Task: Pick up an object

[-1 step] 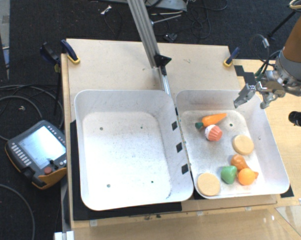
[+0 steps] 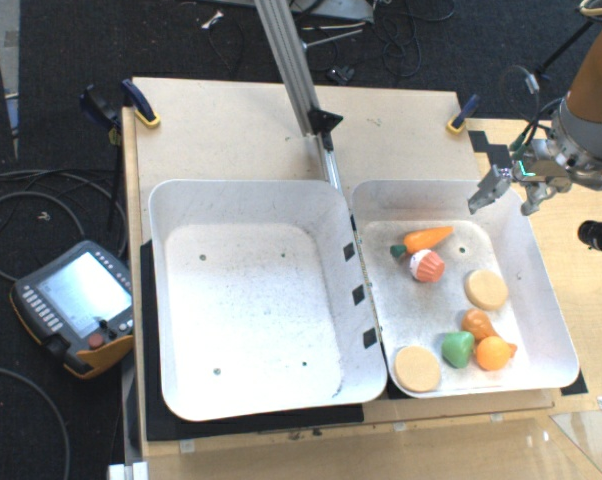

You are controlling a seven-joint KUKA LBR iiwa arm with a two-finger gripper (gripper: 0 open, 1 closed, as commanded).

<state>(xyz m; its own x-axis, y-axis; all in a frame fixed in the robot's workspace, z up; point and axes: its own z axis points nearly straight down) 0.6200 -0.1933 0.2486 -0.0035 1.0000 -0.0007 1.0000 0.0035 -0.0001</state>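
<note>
Orange toy carrot [image 2: 428,238] lies in the right bin [image 2: 541,298]; above that bin's rim the tool [image 2: 508,196] hangs spread apart, holding nothing.

Gripper [image 2: 508,194], fingers spread and holding nothing, hangs over the right bin's [image 2: 541,298] far right corner — carrot [image 2: 428,238], cupcake [image 2: 427,266] and biscuits [image 2: 486,290] lie inside.

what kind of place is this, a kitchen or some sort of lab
Most likely a robotics lab, not a kitchen. A robot gripper hangs open over a white bin of toy food such as a carrot, a teach pendant lies on the floor, and loose cables trail around the bench.
</note>
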